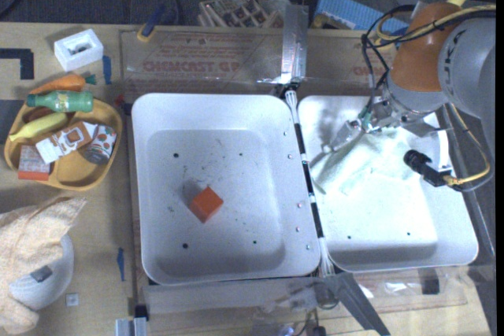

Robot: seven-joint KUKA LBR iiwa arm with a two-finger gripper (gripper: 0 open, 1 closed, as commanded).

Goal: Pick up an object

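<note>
One orange cube [206,204] (left bin [157,122])

The wooden bench [94,51] carries two shallow white bins side by side, their inner rims touching: the left bin [150,130] and the right bin [457,248]. Left of the bins sits a yellow bowl [75,179] heaped with toy food and small packets. Behind the bowl lies a small white box [79,49], and beside that a flat black piece [17,61] at the bench's edge. In front of the bowl lies a crumpled beige cloth [35,228], and near it a small blue pen [120,264].
</note>
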